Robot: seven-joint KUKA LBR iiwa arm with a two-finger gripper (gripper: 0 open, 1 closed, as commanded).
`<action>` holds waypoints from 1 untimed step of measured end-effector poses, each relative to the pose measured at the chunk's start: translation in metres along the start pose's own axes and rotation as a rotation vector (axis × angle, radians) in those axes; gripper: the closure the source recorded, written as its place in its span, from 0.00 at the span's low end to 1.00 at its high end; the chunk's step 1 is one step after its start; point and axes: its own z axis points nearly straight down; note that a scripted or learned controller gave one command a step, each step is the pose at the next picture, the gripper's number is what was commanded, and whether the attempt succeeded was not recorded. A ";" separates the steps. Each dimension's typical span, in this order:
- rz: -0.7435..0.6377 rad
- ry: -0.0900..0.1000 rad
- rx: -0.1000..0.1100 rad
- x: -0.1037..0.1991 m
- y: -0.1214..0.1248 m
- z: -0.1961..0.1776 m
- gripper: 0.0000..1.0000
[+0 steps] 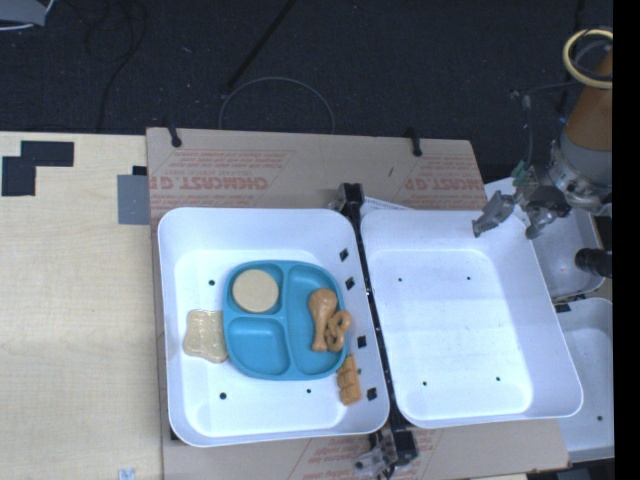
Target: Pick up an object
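Observation:
A blue divided plate (262, 350) lies in the left bin (190, 233). A round tan cookie (255, 290) sits in its upper left compartment, and a tan pretzel-like piece (328, 319) lies in its right compartment. A pale bread-like piece (205, 335) rests against the plate's left edge. A small brown piece (348, 380) lies off the plate's lower right corner. My gripper (514, 216) hangs at the far right, above the upper right corner of the right bin (470, 408), well away from all of these objects. Its two fingers stand apart with nothing between them.
A black divider (365, 308) runs between the two bins. Cardboard (300, 173) lies beneath and behind the bins. A pale wooden bench top (70, 318) stretches to the left. Cables cross the dark floor at the back.

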 end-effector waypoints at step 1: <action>-0.002 -0.003 -0.014 0.000 0.002 -0.009 0.00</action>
